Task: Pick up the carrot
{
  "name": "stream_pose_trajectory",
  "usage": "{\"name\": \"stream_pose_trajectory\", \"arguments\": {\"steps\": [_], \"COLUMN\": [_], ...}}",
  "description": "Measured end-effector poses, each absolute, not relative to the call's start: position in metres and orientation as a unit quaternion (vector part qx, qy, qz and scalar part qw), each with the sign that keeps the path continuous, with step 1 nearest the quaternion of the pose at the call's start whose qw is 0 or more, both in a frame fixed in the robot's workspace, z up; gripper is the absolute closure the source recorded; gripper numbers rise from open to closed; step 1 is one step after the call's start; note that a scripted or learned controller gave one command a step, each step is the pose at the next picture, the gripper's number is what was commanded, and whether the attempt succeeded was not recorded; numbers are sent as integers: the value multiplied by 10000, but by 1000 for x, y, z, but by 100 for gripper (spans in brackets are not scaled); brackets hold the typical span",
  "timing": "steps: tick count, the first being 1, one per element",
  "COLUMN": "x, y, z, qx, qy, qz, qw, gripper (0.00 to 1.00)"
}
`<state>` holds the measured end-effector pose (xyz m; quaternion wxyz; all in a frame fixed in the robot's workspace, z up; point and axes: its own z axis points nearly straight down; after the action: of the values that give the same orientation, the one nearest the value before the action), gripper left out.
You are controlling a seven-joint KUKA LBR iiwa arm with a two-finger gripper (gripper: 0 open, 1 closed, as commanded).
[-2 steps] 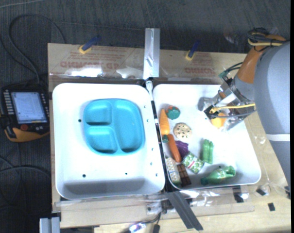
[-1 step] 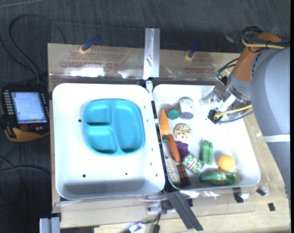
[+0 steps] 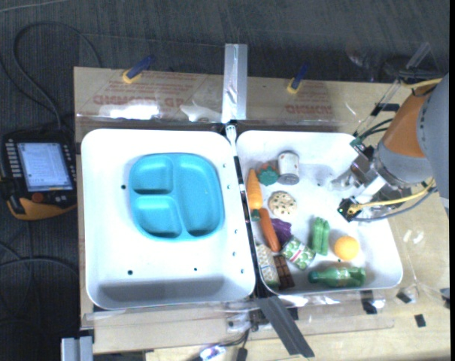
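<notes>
The carrot lies along the left wall of the right bin, well left of the gripper, and whether that one's open or shut is honestly anyone's guess.

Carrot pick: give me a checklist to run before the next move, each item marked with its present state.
1. Carrot in view, lying in the right bin near its left wall: ok.
2. Carrot top clear of cover: ok.
3. Space around the carrot: not ok; an orange piece sits at its upper end, a cookie and a purple item lie close on its right.
4. Gripper above the carrot: not ok; it is at the bin's right side, apart from the carrot.
5. Finger opening: cannot tell.
6. Path across to the carrot: cannot tell; height is unclear.
</notes>
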<state>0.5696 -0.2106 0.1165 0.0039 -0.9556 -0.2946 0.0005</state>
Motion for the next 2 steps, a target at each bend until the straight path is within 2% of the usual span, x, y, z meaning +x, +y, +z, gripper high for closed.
{"name": "stream_pose_trajectory", "arguments": {"steps": [1,2], "x": [608,607], "y": [-207,-211], "z": [96,105], "qx": [-9416,-9413], "qy": [-3366,-3376], "qz": [16,30], "qw": [121,58], "gripper": [0,100]}}
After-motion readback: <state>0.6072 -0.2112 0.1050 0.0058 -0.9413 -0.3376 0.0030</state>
